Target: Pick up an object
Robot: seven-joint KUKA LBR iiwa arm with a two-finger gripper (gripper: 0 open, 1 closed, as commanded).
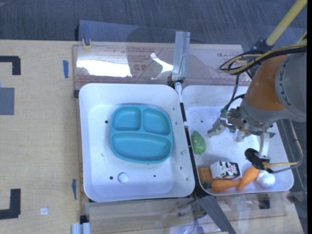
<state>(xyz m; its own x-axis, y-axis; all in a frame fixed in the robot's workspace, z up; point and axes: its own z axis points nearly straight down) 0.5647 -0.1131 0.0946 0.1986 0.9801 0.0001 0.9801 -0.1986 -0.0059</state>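
Observation:
My gripper (227,132) hangs over the middle of the right bin (209,106), open, with bare bin floor between its fingers. A green rounded object (198,143) lies to its left against the bin's left wall. Along the near wall lie a small orange, white and black box (223,169), a long carrot (225,184), a second carrot (248,176) propped at a slant, and a white ball (266,179). None of them touches the gripper.
The left bin (92,130) holds a blue divided plate (141,133) and a small white disc (123,178) near its front. A raised divider (181,116) separates the bins. A clear panel (126,62) stands behind them.

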